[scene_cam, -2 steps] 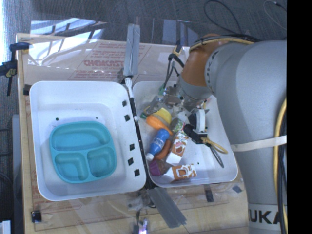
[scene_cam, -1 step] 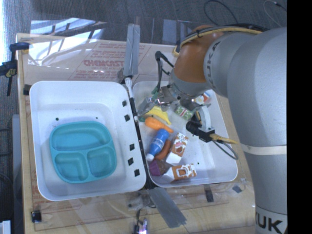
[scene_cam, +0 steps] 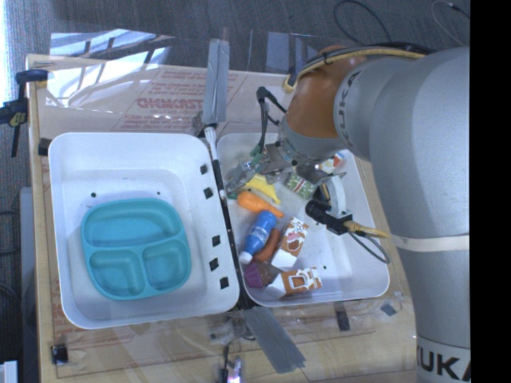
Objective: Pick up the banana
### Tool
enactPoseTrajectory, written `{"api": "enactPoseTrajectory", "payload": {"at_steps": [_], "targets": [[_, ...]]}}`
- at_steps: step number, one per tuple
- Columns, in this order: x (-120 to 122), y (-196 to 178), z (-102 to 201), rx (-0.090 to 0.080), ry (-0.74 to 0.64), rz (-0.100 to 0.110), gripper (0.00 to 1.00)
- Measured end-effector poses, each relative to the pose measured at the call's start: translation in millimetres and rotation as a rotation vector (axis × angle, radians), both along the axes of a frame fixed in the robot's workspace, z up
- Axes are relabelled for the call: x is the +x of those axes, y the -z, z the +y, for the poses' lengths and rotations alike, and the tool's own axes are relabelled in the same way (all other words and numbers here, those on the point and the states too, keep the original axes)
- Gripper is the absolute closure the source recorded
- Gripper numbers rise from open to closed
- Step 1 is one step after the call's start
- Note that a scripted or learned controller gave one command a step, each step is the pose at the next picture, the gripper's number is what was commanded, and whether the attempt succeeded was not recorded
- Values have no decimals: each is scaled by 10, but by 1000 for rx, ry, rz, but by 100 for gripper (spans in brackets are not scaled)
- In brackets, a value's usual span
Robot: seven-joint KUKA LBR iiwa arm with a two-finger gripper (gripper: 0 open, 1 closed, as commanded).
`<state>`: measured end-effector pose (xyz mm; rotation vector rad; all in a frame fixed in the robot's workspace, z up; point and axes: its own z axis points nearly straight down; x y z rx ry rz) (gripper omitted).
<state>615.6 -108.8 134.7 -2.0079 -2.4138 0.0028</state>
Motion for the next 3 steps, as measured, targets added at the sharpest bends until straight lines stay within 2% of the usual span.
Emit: {"api": "enactPoseTrajectory", "payload": {"at_steps": [1,2,3], "targets": [[118,426,-360,-1,18,-2,0],[-311,414,-640,0,17,-1,0],[-150,-287,-125,0,3,-2,0]]}}
